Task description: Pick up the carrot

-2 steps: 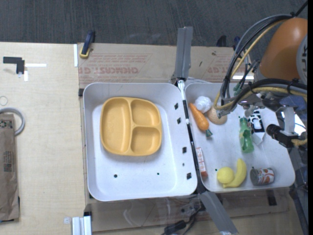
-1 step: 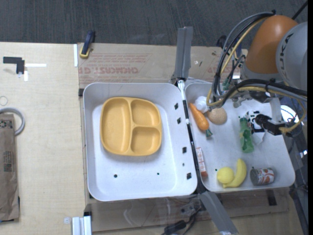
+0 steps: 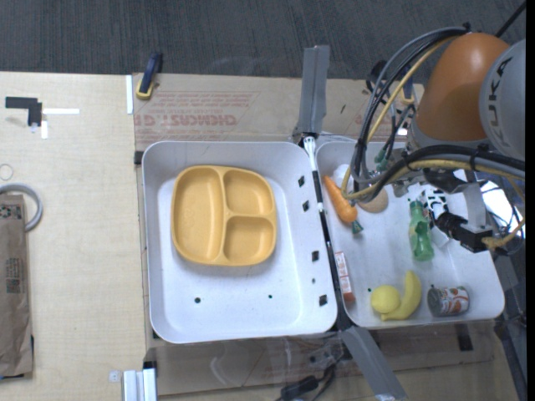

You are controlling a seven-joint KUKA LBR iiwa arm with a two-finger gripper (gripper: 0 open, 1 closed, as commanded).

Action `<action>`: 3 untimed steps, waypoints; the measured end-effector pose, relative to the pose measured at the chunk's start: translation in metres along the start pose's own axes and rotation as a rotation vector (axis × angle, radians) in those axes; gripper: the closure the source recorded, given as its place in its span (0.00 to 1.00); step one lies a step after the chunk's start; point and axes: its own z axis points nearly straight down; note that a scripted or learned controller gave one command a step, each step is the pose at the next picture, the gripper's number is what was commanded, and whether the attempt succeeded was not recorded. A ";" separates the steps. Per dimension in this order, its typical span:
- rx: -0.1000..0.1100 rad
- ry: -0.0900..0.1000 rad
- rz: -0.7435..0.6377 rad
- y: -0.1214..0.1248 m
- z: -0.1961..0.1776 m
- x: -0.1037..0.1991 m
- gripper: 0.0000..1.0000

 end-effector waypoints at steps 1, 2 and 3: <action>0.001 0.001 -0.164 -0.035 0.000 0.009 0.00; -0.002 0.000 -0.327 -0.005 0.099 -0.036 0.00; -0.002 -0.001 -0.471 -0.003 0.000 0.006 0.00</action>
